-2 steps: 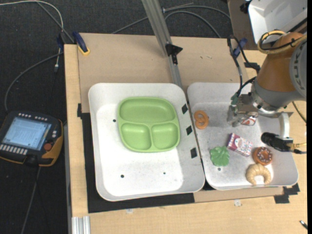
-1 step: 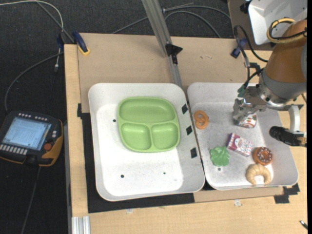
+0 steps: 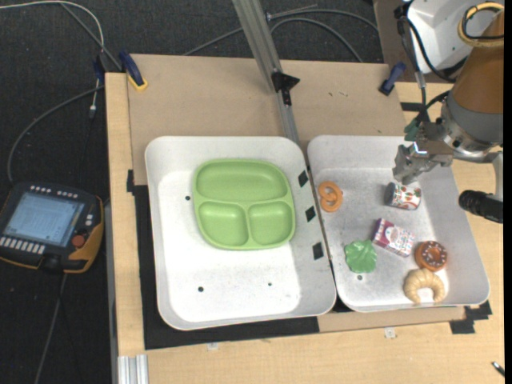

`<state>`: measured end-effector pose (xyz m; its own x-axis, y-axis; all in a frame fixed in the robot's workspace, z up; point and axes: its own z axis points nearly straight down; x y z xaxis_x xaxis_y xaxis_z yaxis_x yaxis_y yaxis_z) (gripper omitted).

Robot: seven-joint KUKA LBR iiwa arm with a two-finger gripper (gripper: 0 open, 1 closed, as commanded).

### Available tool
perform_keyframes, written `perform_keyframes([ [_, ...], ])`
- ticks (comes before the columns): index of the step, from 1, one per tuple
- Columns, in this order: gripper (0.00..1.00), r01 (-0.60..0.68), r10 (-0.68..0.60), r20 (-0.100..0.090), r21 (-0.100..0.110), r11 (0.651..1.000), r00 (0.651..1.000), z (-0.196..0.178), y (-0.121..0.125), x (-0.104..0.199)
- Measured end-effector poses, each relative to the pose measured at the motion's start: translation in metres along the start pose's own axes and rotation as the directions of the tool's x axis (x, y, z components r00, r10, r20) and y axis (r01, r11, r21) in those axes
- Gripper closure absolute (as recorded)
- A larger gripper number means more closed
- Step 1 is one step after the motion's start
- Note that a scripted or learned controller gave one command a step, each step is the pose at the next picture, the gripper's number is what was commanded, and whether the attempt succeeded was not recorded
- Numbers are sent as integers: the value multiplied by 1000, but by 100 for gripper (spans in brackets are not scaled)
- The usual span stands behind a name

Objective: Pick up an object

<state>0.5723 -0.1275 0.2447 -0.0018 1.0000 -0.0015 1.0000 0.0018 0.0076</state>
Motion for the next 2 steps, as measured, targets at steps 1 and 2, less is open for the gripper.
perform_keyframes([
  [1, 100, 5, -5, -3, 5, 1000, 1000, -1, 13, 59],
  [2, 100, 3, -3, -3, 10, 1000, 1000, 1, 5, 109],
])
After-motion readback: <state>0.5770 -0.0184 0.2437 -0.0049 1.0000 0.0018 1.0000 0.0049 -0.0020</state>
